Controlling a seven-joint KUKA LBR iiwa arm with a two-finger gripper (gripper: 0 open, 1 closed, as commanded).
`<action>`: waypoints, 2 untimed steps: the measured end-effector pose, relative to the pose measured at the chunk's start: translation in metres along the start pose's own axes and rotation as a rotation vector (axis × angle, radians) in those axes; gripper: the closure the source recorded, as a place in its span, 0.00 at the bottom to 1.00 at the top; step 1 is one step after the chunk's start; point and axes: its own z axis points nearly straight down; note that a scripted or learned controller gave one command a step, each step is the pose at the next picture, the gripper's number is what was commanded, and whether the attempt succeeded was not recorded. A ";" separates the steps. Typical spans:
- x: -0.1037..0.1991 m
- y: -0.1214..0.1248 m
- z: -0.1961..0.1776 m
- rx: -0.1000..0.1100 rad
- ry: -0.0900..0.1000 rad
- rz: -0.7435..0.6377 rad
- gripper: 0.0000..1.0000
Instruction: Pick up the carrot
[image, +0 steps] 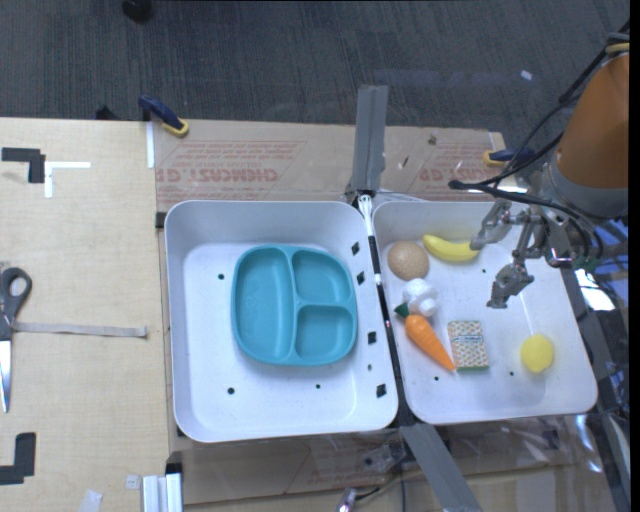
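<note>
Carrot (429, 340) lies flat in the right bin (560, 400), left half, pointing diagonally: green top up-left, tip down-right. Its tip sits just beside, maybe touching, a small tan box with green print (468, 345) on its right. A white object (420, 296) sits right above the carrot's green end, touching or nearly so. Brown egg-shaped item (407, 260) is above that, near the bin's left wall. Banana (450, 248) lies along the upper part of the bin, right of the brown item. Yellow lemon (537, 353) sits toward the right side, well apart from the carrot.

Tool (508, 282) hangs over the upper right part of the right bin, right of the banana, well apart from the carrot, nothing between its fingers. They look spread apart, though the angle and cabling make that hard to judge. Arm with orange band enters from the right.

Left bin (190, 400) holds a teal divided plate (295, 304), three compartments. On the desk (80, 400) far left: scissors (10, 310).
</note>
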 end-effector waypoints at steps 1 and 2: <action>0.047 0.078 0.047 0.000 0.001 0.155 0.00; 0.083 0.083 0.046 0.000 0.000 0.182 0.00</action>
